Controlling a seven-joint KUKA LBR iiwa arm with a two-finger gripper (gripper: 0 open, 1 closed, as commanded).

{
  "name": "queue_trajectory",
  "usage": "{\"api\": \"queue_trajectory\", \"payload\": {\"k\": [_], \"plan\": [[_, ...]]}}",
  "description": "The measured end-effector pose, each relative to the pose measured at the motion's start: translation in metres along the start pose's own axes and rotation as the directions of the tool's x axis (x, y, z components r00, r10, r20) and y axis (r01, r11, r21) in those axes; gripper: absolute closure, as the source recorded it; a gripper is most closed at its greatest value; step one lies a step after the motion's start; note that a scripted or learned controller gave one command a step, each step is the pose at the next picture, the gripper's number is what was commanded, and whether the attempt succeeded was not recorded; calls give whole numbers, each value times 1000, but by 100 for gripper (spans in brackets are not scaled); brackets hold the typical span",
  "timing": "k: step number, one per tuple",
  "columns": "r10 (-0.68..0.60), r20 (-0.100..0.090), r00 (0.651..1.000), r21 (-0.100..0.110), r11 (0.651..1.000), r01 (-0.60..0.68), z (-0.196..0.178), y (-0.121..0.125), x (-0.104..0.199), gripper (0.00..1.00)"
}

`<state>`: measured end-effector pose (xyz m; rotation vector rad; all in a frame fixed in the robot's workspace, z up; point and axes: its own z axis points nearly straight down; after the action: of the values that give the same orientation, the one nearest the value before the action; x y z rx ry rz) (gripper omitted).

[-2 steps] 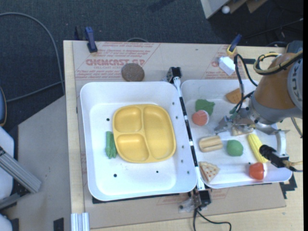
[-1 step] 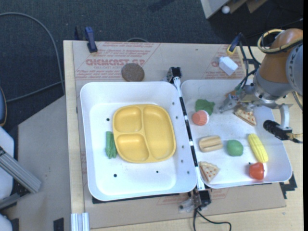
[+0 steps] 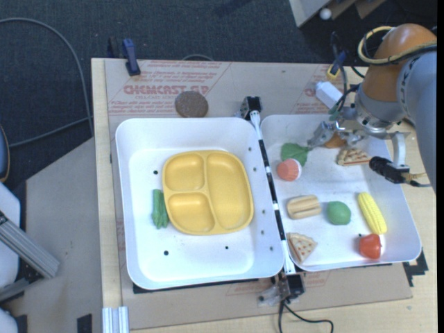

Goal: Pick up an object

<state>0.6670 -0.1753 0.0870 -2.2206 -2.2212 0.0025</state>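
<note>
My gripper (image 3: pixel 340 132) hangs low over the far end of the right bin (image 3: pixel 409 220), under the grey wrist and orange band. A small orange piece (image 3: pixel 335 143) lies just beneath it, partly hidden. A toast slice (image 3: pixel 352 157) is right beside it. A green leafy piece (image 3: pixel 294 151) and a red-and-white radish (image 3: pixel 288 170) lie to its left. Nearer the front sit a bun (image 3: pixel 303 205), a green lime (image 3: pixel 338 212), a yellow corn cob (image 3: pixel 372 212), a red tomato (image 3: pixel 370 245) and a sandwich wedge (image 3: pixel 301 245).
The left bin (image 3: pixel 132 186) holds a yellow divided plate (image 3: pixel 207 190) with a green pea pod (image 3: pixel 159 209) beside it. A brown disc (image 3: pixel 191 105) and a blue clip (image 3: pixel 130 55) lie on the cardboard behind the bins. A black cable part (image 3: pixel 386 168) trails by the wrist.
</note>
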Motion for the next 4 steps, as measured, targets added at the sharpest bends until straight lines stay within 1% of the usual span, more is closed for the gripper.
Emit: {"api": "queue_trajectory", "payload": {"k": [1,2,3,4], "plan": [[-2,1,1000,-10,1000,2,-2,2,-29,0],[-3,4,1000,-13,1000,3,-12,3,-29,100],[-3,4,1000,-12,1000,3,-12,3,-29,0],[0,-2,1000,0,1000,0,-49,-96,2,0]]}}
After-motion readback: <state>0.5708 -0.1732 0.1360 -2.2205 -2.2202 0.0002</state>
